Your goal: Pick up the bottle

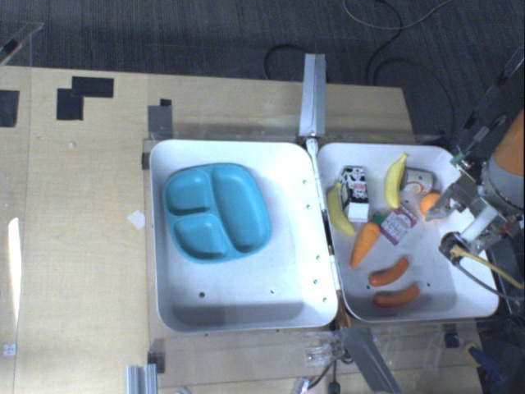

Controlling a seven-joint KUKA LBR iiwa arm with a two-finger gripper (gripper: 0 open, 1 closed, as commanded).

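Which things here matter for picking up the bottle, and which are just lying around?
For the job: black-and-white bottle, gripper.

Lying about: left banana, right banana, carrot, purple packet, upper sausage, lower sausage, blue divided plate.

The arm [502, 167] at the right of the frame is cut off by the edge, so its upper links go unseen. The tool [454, 206] is too blurred to read. It covers part of an orange object [428, 203] and a grey item [417, 177] in the right bin [459, 298], both too hidden to name. The counter [74, 245] runs off the left and bottom edges.
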